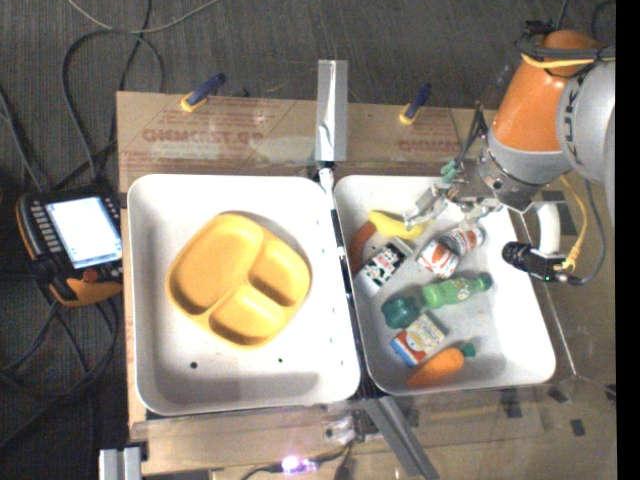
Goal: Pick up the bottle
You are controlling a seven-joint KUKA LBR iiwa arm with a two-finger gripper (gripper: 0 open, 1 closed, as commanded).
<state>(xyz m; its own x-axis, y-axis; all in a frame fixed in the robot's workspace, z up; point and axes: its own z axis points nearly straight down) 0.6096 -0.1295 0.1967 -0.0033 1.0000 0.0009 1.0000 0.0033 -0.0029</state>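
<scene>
A: Where do you see the bottle right now?

B: You have the green bottle [455, 291] lying on its side in the right bin [540, 363], roughly at the bin's middle, its cap end pointing toward the arm's side. A teal cup-like piece [399, 310] lies just beside its other end.

A: And the gripper?

B: Your gripper [433, 205] sits over the upper part of the right bin, above the yellow banana [392, 226] and well apart from the bottle. I cannot tell how its grasp stands; the tip is too small and cluttered to read. Nothing of the bottle is between them, in any case.

A: What else crowds that bin?

B: You have a red and white can [440, 253] just above the bottle, a small black and white carton [382, 265] to its left, and an orange-brown piece [360, 244] against the bin's left wall. Below the bottle lie a small box with a blue and red label [418, 340] and an orange carrot [436, 367] near the lower rim.

A: And the other bin?

B: The left bin [150, 368] holds 1 yellow tray [238, 278] with 3 compartments, lying flat near the middle. Outside the bins, you can see a handheld pendant with a lit screen [76, 234] on the floor to the left.
</scene>
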